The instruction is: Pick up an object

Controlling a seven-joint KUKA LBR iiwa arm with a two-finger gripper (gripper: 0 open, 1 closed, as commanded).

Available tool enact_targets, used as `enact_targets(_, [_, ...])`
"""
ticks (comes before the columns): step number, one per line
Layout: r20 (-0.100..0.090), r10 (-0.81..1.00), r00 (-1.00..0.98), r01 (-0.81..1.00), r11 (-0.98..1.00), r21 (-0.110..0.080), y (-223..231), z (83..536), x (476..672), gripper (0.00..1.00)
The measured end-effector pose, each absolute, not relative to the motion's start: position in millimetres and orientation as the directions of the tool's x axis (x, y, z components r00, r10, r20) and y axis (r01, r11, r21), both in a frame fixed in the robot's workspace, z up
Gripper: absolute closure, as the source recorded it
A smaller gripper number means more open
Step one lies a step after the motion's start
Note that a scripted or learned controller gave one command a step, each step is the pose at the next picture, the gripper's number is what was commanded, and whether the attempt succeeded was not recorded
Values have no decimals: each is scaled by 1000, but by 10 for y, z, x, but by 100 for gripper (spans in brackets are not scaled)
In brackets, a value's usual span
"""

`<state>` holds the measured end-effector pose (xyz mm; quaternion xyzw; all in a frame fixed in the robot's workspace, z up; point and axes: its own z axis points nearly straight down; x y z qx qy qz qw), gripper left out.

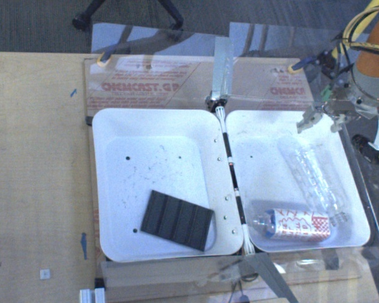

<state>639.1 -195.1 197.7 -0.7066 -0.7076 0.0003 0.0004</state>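
Our gripper (320, 120) hangs open and empty over the right bin (360, 232), so we can reach the clear bottle (312, 175).

Orange band (371, 55) above a grey wrist (348, 106), with yellow cables (360, 21) looping beside it.

My one camera, fixed high over the bench

I look down at a slant on both bins, left bin (114, 137) and right bin (265, 131) side by side mid-frame, floor along the top, arm (369, 55) entering from the right.
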Motion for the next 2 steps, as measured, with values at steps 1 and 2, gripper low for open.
enact_targets(1, [0,991,133,991,-133,-2,-2239,1792,5797,0])
enact_targets(2, [0,995,97,995,-97,-1,-2028,1283,5132,0])
